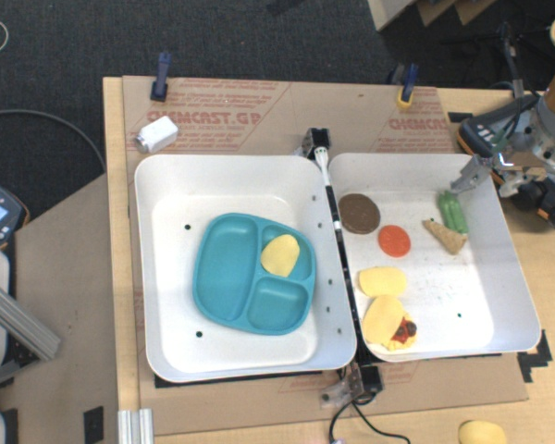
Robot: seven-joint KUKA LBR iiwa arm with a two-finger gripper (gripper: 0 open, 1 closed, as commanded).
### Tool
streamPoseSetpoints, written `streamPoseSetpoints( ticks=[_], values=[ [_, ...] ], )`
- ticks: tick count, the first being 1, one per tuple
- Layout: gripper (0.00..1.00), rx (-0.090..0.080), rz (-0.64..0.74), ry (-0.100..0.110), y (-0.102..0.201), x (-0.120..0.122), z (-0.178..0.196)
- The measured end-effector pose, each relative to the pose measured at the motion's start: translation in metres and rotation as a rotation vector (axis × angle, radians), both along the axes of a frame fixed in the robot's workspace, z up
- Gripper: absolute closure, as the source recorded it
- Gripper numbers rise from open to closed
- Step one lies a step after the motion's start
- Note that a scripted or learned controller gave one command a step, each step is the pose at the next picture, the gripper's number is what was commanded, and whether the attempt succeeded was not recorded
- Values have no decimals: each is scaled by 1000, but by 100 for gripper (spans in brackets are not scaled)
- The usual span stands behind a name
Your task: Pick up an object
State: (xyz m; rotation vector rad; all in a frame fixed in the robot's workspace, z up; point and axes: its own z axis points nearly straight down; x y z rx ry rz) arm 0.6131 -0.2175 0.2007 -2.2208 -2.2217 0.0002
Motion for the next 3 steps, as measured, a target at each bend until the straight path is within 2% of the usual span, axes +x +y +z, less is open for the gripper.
streamPoseSetpoints(
  ticks=[1, 2, 3],
  values=[
    [0, 5, 3, 7, 74, -86, 16],
    [0, 4, 2, 3, 128, -105, -121],
    [0, -3, 7, -24, 146, 58, -7]
  ],
)
